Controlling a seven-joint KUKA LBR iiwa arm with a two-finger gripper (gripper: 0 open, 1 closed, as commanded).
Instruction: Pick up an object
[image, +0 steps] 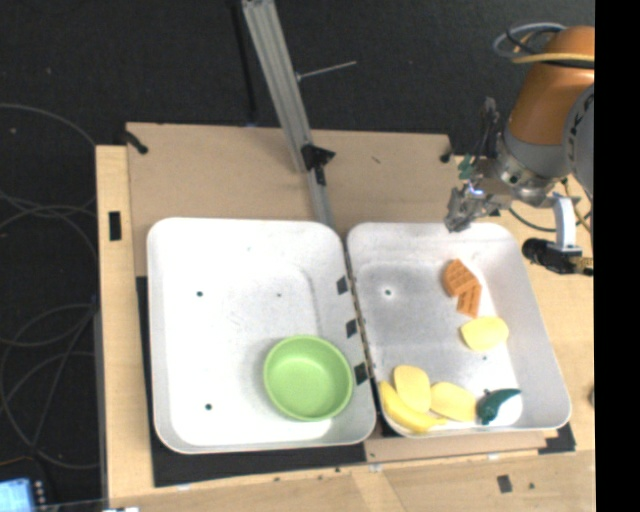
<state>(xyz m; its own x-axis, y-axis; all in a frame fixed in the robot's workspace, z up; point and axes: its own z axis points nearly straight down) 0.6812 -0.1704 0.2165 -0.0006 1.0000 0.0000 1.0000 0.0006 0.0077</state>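
Observation:
My gripper (458, 220) hangs over the far rim of the right bin (420, 240), above and apart from everything in it. An orange ridged piece (462, 285) lies in that bin's upper right. Below it sits a yellow round piece (484, 333). Several yellow pieces (420, 398) crowd the near edge, with a small teal object (497, 403) at the near right corner. A green bowl (308, 376) stands in the left bin (220, 270) near its front right.
A slanted metal pole (290, 110) rises from the back of the bench between the bins. A black fitting (550, 252) sticks out beside the right bin's far right edge. Cables lie on the dark floor to the left.

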